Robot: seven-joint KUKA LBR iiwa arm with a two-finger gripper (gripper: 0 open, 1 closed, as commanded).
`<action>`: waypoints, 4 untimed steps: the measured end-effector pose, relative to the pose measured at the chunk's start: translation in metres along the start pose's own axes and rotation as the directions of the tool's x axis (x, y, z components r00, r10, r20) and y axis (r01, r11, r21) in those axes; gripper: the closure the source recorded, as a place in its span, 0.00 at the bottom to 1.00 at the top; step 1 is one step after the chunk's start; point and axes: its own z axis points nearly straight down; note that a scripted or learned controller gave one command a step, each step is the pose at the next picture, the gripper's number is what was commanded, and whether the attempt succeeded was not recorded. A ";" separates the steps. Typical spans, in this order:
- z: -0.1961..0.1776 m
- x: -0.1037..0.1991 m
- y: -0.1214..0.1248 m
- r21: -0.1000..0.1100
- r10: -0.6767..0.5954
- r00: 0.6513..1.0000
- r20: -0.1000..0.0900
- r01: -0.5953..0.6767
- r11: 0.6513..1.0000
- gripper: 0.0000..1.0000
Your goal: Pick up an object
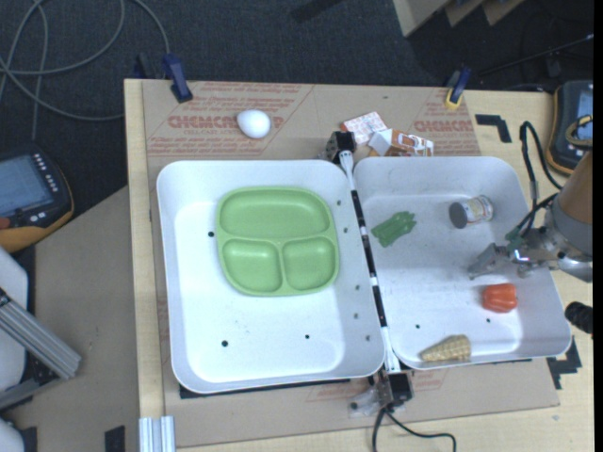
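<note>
Hovering hand (482, 264) beside tomato (500, 297) (right bin (415, 182)).

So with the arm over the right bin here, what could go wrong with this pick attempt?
The gripper hovers over bare bin floor between the orange object and the metal can, so closing here would likely grab nothing. The can lies on its side and could roll if nudged. The orange object sits close under the wrist near the right bin wall, so a descent might push it aside rather than straddle it.
</note>
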 end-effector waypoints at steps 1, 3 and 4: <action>0.027 0.007 -0.019 0.000 0.000 1.000 -0.001 0.000 1.000 0.00; 0.017 0.006 -0.018 -0.002 0.000 1.000 0.000 0.000 1.000 0.00; -0.042 0.104 0.023 -0.002 -0.003 1.000 0.000 0.003 1.000 0.00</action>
